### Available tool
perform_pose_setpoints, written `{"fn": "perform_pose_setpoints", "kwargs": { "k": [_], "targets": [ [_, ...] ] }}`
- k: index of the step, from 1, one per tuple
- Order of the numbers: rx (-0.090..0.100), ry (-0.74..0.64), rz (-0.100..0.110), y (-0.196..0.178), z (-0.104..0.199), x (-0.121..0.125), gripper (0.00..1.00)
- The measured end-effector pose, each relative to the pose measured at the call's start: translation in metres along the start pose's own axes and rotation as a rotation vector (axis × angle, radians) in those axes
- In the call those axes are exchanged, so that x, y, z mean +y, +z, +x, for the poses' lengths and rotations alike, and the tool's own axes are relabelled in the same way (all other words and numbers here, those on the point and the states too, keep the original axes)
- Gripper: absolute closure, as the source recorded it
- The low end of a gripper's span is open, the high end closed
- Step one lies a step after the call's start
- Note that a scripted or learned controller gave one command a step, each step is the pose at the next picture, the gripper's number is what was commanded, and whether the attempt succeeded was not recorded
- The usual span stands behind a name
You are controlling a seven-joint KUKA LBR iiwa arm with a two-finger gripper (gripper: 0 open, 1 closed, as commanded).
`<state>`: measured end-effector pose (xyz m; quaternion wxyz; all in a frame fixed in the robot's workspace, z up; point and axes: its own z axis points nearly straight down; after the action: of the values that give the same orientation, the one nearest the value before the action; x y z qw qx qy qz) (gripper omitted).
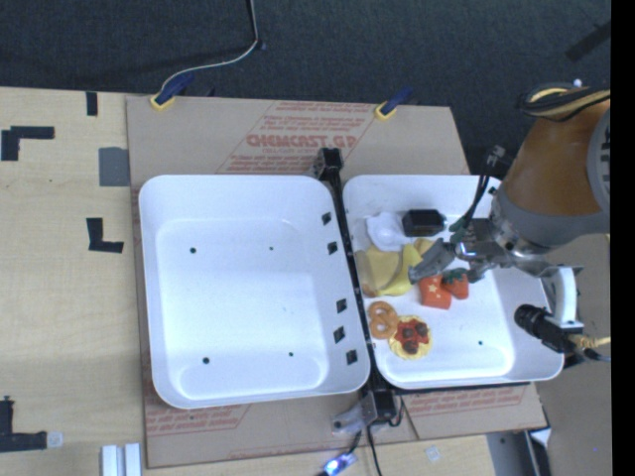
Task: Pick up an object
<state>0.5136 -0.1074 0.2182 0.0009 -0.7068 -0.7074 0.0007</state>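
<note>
The right bin holds everything, and the gripper hangs low in its middle, fingers slightly spread and pinching nothing I can make out. The yellow piece lies just left of the jaws, its long axis running up-down. The red block sits directly beneath them, nearest; the pretzel lies further down-left.

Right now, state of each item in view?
gripper: low in the right bin, over the yellow piece
red block: lying loose beside the gripper
black object: at the bin's far side
pretzel: flat
small pizza toy: flat, beside the pretzel
left bin: upright on the cardboard
</note>
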Motion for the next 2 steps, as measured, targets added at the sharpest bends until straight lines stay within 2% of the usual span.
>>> {"fn": "perform_pose_setpoints", "kwargs": {
  "k": [1, 2],
  "targets": [
    [0.003, 0.001, 0.012, 0.101, 0.003, -0.023, 0.00],
    [0.000, 0.000, 0.000, 0.135, -0.032, 0.044, 0.00]
  ]
}}
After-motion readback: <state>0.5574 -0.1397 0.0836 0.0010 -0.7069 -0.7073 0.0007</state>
